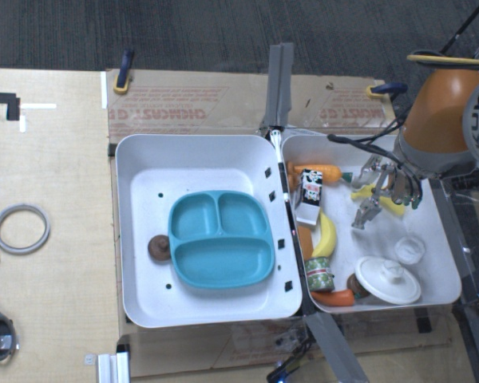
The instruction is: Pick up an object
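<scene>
Pincer (373, 204) hangs over the right bin (439, 238), toward its two o'clock corner, below the grey arm (443, 122) with its orange band. We see its metal fingers (365, 214) pointing down and toward eight o'clock, but we cannot tell how far apart they stand, and we see nothing clearly caught between them. A small yellow object (393, 206) lies just beside the fingers at three o'clock, partly hidden by the wrist.

We count several things in the right bin. A milk carton (310, 194) with a cow print lies along the nine o'clock wall, with a carrot (323, 171) at its twelve o'clock and a banana (326, 236) at its five o'clock. A green-labelled can (319, 274) sits at six o'clock from the banana, with a red-orange piece (335, 297) just below it. A white lid (389, 279) with a knob rests near the six o'clock edge, and a small clear cup (409, 250) stands at its one o'clock.

In the left bin (136, 238) we see a blue divided plate (221, 238) in the middle, with a brown round piece (159, 247) touching its nine o'clock rim. On the counter (56, 294), well to nine o'clock, lies a grey ring (17, 228).
</scene>
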`<state>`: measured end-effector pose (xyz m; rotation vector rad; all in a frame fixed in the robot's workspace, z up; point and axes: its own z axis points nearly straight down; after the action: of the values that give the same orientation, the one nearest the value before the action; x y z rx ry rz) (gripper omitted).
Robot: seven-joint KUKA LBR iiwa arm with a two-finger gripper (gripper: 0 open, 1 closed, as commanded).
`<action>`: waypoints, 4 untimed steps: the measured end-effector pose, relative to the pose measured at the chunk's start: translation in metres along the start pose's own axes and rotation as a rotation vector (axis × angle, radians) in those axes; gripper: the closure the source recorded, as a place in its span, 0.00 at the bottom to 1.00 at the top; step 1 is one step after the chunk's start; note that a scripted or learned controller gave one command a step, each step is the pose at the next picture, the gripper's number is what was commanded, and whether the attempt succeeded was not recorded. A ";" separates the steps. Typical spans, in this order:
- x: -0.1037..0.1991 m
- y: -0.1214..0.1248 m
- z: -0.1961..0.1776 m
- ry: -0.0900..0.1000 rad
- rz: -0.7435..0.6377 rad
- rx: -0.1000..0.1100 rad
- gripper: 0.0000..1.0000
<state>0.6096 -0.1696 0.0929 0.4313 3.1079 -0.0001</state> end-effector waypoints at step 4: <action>-0.028 -0.047 -0.011 -0.007 0.037 0.002 1.00</action>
<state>0.6237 -0.2224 0.1036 0.4873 3.0928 -0.0042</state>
